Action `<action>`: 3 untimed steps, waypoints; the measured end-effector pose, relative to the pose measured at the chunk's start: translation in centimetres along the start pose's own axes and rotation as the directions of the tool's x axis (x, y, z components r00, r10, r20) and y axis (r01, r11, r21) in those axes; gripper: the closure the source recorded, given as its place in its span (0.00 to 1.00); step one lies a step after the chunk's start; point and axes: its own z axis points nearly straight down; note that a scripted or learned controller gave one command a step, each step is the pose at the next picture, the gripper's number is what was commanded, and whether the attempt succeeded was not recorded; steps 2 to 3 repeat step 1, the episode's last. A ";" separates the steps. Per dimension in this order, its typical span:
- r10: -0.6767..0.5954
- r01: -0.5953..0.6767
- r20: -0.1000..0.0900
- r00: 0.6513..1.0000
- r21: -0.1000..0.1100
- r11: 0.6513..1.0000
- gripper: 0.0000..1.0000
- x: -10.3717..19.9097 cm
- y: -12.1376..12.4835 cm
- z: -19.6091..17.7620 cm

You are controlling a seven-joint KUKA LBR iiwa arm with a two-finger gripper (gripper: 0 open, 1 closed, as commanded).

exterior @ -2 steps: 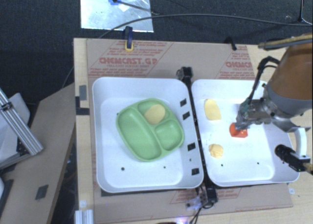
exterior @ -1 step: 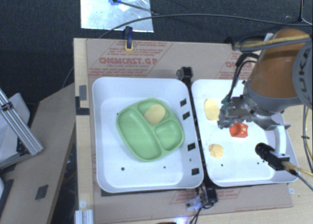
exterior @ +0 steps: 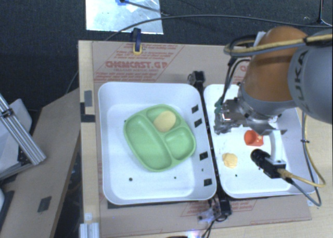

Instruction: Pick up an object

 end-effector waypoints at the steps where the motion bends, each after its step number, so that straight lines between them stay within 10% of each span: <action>1: 0.000 0.000 0.000 1.000 0.001 1.000 1.00 5.0 -0.7 0.0; 3: 0.000 0.000 0.000 1.000 0.001 1.000 1.00 5.0 -0.7 0.0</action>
